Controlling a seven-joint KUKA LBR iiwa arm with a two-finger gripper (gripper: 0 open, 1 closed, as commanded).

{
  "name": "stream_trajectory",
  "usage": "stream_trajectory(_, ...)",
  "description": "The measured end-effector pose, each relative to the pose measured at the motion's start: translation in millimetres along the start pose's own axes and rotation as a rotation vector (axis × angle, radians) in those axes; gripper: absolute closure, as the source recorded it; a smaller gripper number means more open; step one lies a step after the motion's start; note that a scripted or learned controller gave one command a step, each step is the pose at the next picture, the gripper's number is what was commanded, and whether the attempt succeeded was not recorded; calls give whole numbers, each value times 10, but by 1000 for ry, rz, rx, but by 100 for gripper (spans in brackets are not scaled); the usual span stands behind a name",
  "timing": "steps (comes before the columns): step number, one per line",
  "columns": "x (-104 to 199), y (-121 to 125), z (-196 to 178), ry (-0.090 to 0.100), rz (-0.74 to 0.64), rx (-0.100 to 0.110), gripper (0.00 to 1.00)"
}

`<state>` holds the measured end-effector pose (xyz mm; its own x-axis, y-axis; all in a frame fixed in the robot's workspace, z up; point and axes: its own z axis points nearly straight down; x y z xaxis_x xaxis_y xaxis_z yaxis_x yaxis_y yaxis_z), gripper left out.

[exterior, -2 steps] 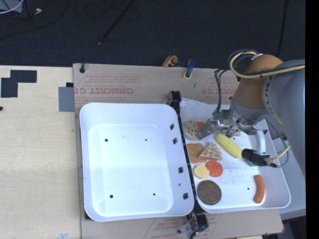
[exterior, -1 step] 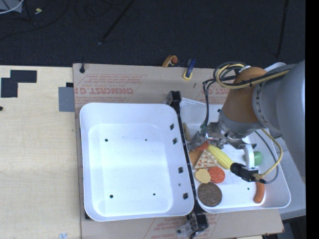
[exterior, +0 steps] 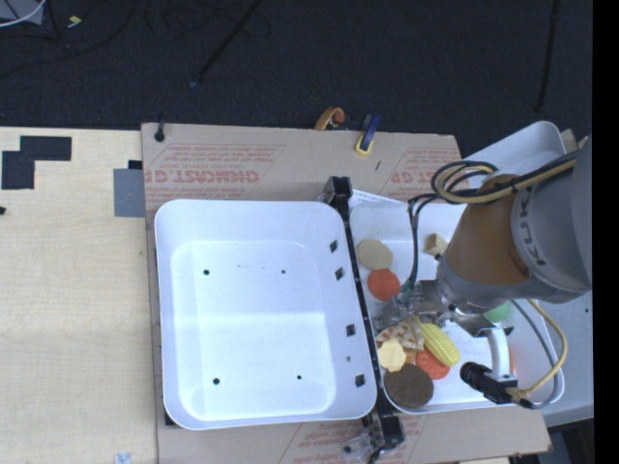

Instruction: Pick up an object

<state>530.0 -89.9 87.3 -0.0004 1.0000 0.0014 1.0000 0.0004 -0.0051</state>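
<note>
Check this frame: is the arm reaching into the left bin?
No. The arm comes down over the right bin, its gripper among the toy food, away from the left bin.

- Two white bins: left bin [exterior: 184,259], right bin [exterior: 387,222]
- One beige disc [exterior: 374,254]
- One orange ball [exterior: 384,283]
- One corn cob [exterior: 438,343]
- One brown disc [exterior: 410,386]
- One yellow piece [exterior: 391,356]

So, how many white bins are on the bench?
2: the left bin beside the right bin, which holds small food-like items under the arm. None seems hidden.
</note>
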Motion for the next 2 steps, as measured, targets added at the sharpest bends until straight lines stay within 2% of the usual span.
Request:
stream_trajectory(1, -21, 25, -111, 0, 8, -5, 100)
stream_trajectory(2, 812, 493, -1028, -1, -1, -6, 100)
